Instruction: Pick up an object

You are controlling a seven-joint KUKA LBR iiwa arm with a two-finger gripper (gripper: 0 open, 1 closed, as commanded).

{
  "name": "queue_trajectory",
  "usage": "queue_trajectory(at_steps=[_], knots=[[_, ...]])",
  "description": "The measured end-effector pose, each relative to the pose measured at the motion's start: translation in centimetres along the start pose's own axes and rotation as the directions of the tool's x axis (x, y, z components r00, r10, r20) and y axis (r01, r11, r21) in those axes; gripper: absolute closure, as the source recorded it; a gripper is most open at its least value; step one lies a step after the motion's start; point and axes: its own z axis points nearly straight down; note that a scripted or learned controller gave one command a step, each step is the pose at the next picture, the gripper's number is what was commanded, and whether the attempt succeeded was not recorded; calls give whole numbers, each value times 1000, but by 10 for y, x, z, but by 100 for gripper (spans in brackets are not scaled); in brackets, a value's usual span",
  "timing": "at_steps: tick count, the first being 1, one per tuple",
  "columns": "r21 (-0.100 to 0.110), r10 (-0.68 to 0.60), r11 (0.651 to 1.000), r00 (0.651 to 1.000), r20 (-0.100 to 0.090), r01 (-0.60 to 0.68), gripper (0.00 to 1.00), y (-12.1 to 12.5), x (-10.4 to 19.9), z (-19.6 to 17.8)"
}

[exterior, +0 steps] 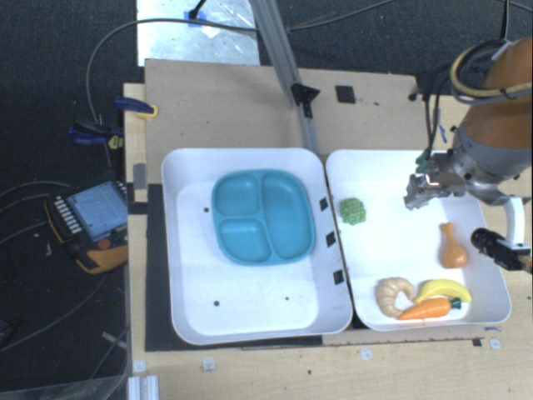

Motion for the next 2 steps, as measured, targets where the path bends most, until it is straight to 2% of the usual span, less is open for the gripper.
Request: queue_trajectory(at_steps=[1,2], knots=[[4,-4,1000,1000,-2,4,100,9,42,4],[4,-6,1000,1000,-3,6,100,22,99,1]])
